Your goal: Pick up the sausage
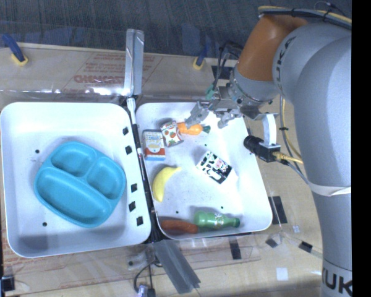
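The sausage, reddish brown, lies along the near wall of the right bin, just left of a green bottle. My gripper hangs over the far end of that bin, well away from the sausage. Its fingers stand open with nothing between them. A small orange item sits just below its left finger.
The right bin also holds a banana, a black-and-white carton and two small cartons near the divider. A blue sectioned plate lies in the left bin. The grey arm fills the right side.
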`<state>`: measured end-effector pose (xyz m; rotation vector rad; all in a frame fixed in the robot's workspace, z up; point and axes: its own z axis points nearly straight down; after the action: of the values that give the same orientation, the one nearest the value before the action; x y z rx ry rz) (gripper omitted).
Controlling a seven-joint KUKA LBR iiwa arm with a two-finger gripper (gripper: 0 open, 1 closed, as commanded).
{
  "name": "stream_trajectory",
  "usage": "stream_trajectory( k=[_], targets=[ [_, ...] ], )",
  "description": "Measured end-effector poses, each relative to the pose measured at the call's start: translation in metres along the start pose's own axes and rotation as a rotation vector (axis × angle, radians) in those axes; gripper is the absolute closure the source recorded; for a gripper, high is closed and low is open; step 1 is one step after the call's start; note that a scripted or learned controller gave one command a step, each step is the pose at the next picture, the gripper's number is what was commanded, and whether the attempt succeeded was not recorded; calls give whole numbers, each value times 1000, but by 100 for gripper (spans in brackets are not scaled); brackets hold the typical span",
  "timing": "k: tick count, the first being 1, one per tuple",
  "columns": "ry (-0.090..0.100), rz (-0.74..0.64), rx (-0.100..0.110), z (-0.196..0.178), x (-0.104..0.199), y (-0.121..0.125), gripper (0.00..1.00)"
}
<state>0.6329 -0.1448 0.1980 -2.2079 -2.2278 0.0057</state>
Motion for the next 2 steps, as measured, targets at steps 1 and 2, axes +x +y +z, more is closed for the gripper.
stream_trajectory(
  k=[1, 2],
  targets=[
    [-1, 27, 1, 10, 39, -59, 0],
    [0, 167, 1, 63, -7, -121, 0]
  ],
)
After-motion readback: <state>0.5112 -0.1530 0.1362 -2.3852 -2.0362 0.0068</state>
